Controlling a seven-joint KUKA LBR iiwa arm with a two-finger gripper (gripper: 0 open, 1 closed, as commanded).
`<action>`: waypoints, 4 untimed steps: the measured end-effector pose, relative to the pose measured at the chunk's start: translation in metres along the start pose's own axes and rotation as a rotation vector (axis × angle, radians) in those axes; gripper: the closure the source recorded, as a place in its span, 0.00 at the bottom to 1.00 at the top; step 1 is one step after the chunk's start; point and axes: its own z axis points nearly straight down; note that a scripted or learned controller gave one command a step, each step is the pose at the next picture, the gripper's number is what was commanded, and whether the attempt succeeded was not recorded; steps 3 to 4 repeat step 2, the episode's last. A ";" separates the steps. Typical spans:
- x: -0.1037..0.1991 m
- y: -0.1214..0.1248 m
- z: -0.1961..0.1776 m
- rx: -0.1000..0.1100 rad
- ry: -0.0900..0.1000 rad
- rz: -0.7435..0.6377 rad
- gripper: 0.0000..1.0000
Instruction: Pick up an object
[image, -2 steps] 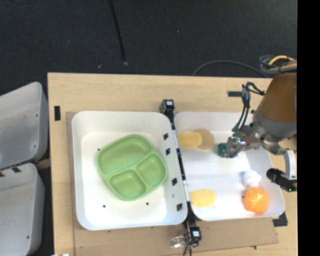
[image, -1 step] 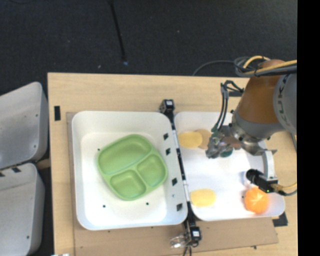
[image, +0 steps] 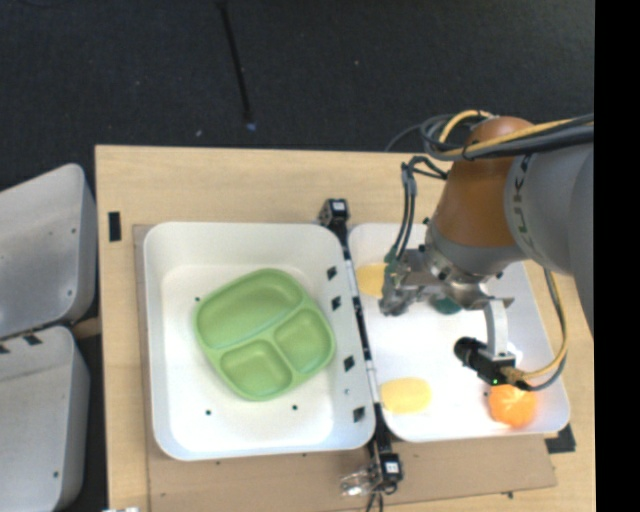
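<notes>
- The likeliest target, in my judgement, is the small yellow piece (image: 368, 279). It lies on the floor of the right-hand bin (image: 440, 345), hard against the wall shared with the other bin.
- From the tool (image: 415, 290) that piece lies just beside it, toward the view's left and very slightly up. The tool's own body hides part of it, so I cannot tell its long axis or full shape.
- The tool hangs low over the bin floor, under the arm's (image: 480, 210) wrist. The camera angle does not show how far open it is, and I cannot tell that either. Nothing can be seen gripped in it.
- The coming move therefore turns on a short sideways shift toward the shared wall. The wall leaves little room on the far side of the piece, so a clean straddle looks awkward.
- A second candidate, a pale yellow lump (image: 405, 395), lies below the tool in the view, near the bin's front wall and well clear of the tool. Its long axis runs roughly across the view.
- An orange ball (image: 512, 406) sits toward the lower right of the tool, in the bin's front corner.
- Farther out, beyond the shared wall on the tool's view-left side, a green divided tray (image: 264, 332) lies flat in the left-hand bin (image: 180, 400).
- Both bins rest on the wooden desk (image: 120, 190).
</notes>
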 end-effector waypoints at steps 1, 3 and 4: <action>0.043 0.015 -0.005 -0.003 -0.001 0.001 1.00; 0.105 0.024 -0.017 -0.003 0.000 -0.001 1.00; 0.105 0.024 -0.017 -0.003 0.000 -0.001 1.00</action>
